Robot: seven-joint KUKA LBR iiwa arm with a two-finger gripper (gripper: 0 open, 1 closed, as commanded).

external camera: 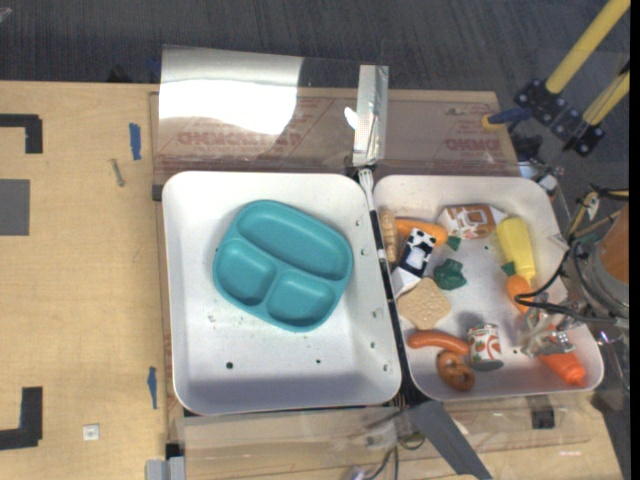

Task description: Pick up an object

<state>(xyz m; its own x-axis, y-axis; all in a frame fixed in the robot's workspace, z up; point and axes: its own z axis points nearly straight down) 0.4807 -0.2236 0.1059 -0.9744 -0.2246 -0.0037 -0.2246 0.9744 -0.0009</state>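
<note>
The right bin (575, 223) holds several toys. Among them are a yellow bottle (515, 245), a tan cracker (425, 305), a red sausage (436, 341), a small red-and-white can (485, 346) and a black-and-white toy (421, 251). An orange carrot-like piece (566, 370) lies in the near right corner. My gripper (545, 334) hangs low over that corner, just above and left of the orange piece and right of the can. Cables and metal parts crowd it, and nothing can be seen held in it.
In the left bin (190, 368) lies a teal divided plate (283, 264). A brown-and-white packet (470, 220), a green toy (450, 274) and a brown round piece (457, 371) also lie in the right bin. A clear screen (232, 108) stands behind the bins.
</note>
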